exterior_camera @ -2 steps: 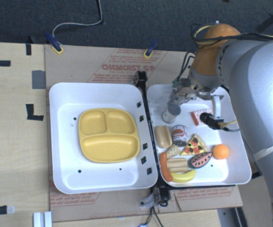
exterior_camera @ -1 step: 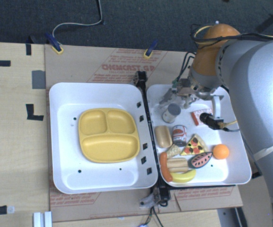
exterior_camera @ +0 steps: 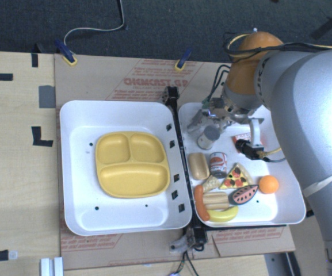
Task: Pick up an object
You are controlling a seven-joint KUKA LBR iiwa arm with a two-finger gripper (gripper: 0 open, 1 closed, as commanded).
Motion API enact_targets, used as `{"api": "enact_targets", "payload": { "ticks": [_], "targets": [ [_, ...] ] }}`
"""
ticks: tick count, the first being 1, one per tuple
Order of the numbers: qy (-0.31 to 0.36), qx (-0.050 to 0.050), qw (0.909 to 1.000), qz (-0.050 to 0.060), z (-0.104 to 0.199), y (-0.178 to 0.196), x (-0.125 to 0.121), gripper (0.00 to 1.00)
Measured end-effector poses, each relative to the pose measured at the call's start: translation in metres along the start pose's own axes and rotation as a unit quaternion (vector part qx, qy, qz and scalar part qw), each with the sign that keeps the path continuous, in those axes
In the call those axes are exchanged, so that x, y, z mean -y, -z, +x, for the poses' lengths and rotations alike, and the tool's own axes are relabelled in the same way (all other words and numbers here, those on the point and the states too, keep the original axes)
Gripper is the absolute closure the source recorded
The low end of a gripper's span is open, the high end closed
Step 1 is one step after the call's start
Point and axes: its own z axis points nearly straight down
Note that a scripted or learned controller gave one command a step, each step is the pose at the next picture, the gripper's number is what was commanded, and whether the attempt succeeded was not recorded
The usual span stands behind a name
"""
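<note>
The right bin [exterior_camera: 281,209] holds a crowd of toy food gathered in its near half: a small can [exterior_camera: 218,164] with a red and white label whose writing is too small to read, and just left of the can a tan bread roll [exterior_camera: 198,166]. Right of the can lies a pizza slice [exterior_camera: 235,177], and farther right an orange [exterior_camera: 268,184] sits apart from the rest. On the near side of the can are a watermelon slice [exterior_camera: 243,194], a hot dog [exterior_camera: 214,200] and a banana [exterior_camera: 223,214], all touching or nearly so. The gripper [exterior_camera: 207,132] hangs over the far part of this bin, beyond the can, with the grey arm [exterior_camera: 301,102] and its orange band [exterior_camera: 252,59] reaching in from the right; whether the jaws are apart or together cannot be told, and nothing is seen between them. Left of the can, across the black divider, the left bin [exterior_camera: 79,154] carries a yellow divided plate [exterior_camera: 132,164]. Both bins rest on a cardboard sheet [exterior_camera: 96,76] on the table; beyond the can it bears red print that seems to read "CHEMCAST", not sharp enough to be sure.
</note>
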Motion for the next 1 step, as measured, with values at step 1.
{"api": "enact_targets", "payload": {
  "ticks": [1],
  "targets": [
    [0.000, 0.000, 1.0000, 0.000, 0.0011, 0.0000, 0.0000, 0.00]
  ]
}}
